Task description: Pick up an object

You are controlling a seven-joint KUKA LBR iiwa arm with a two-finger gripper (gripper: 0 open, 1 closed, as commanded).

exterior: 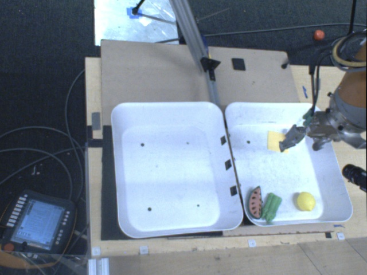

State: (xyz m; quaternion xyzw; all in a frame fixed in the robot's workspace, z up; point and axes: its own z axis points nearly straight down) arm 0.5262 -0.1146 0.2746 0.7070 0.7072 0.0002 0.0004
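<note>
Pincer point(303, 137) hangs spread beside the yellow block point(275, 140), which looks light and stiff, so you'd pinch its flat sides.

Open floor in right bin point(335, 171) between yellow block point(276, 140) and lemon point(305, 201).

Two bins sit side by side on the desk point(155, 73). In the right bin point(327, 171), a foam block point(275, 140) lies toward the back, just beside the tool point(298, 137). Along the front wall lie a watermelon slice point(255, 201), a pepper point(271, 206) touching it, and a lemon point(305, 201) farther right. The left bin point(132, 153) adjoins it.
</note>
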